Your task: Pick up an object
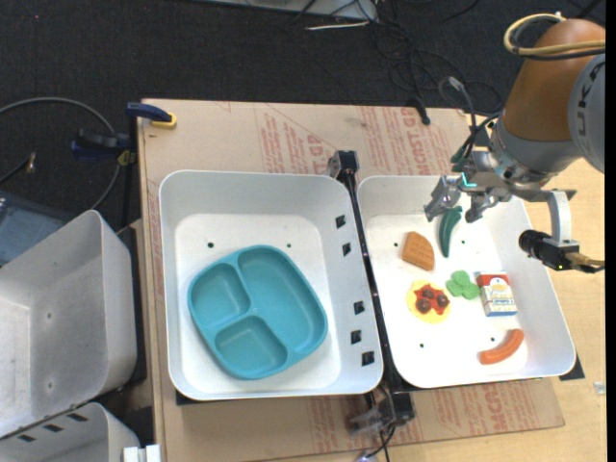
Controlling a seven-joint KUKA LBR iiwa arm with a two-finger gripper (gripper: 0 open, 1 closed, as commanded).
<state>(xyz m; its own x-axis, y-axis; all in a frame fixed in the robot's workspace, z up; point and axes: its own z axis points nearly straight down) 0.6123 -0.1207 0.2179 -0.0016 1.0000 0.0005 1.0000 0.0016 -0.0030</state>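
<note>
Look at the right side of the frame: your gripper (459, 203) pinches a long, dark green, pepper-like toy (449, 231) that hangs over the right bin (404, 359).

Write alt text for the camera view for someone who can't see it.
A robot gripper holds a green chili pepper over the right white bin, which also contains a toast slice, a small pizza, a green toy, a small carton and a sausage. The left bin holds a teal divided plate.
</note>
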